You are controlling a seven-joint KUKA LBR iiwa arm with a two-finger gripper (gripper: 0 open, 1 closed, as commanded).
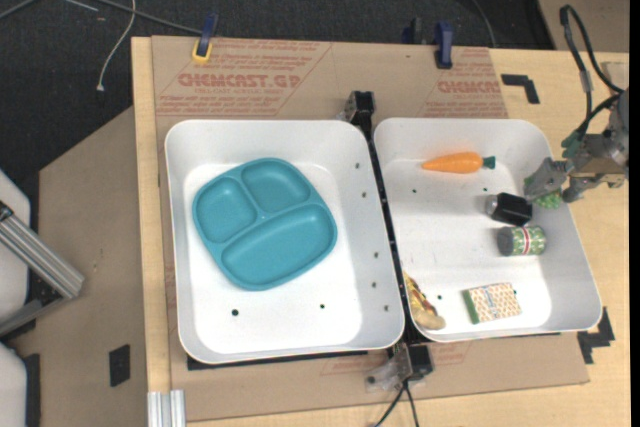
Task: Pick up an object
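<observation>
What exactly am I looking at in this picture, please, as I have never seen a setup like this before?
You are looking down at a slant from one fixed camera above a workbench. Two shallow white bins sit side by side on it. The left bin contains a blue divided plate. The right bin contains a toy carrot, a small black object, a green can lying on its side, a patterned packet and a small yellowish item at its lower left corner. The metal piece at the right edge is the robot arm's gripper, sitting at the right bin's rim, near the black object. Nothing is visibly held.
</observation>
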